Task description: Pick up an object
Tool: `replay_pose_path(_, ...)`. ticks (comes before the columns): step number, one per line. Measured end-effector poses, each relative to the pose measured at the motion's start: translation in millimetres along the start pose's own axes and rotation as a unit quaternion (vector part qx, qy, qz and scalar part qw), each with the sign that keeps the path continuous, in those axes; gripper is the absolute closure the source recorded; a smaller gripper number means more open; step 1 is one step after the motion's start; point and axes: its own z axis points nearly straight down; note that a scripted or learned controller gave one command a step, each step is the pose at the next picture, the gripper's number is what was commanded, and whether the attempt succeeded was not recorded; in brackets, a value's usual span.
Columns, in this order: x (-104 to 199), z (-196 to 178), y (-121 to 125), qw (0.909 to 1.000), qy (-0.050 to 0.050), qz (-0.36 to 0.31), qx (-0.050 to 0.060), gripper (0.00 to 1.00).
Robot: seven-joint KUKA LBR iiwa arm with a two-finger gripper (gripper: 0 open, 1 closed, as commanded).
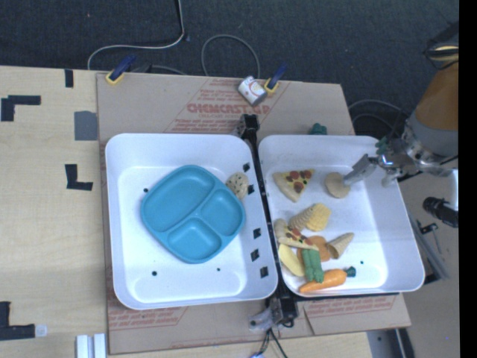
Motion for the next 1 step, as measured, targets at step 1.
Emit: replay_pose_path(1, 10.7, 103.9, 34.5, 1.0, -0.002, -0.001, -0.003, 0.0)
